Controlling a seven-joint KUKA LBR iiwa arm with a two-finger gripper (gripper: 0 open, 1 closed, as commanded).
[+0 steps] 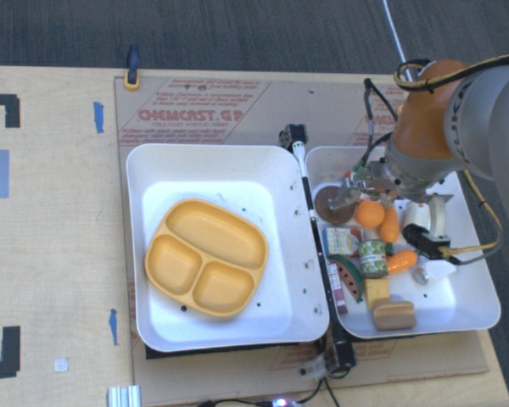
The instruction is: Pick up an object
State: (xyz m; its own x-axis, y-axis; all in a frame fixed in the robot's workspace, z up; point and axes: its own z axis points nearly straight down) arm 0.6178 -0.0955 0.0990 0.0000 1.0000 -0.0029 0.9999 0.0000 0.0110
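My gripper [364, 190] hangs low over the back left part of the right bin [483, 299]. It is just above an orange ball [370, 214] and beside a brown round piece [331, 203]. An orange carrot-like piece [391, 225] lies next to the ball. Toward the front lie a green can [373, 258], another orange piece [401, 262], a watermelon slice [346, 280], a yellow cheese block [377, 291] and a brown bread loaf [394, 315]. I see nothing lifted off the bin floor.
The left bin [144, 168] holds a yellow divided plate [206, 257]. A white packet [340, 242] lies by the divider between the bins. The grey arm with its orange band [424, 121] covers the right bin's back right corner.
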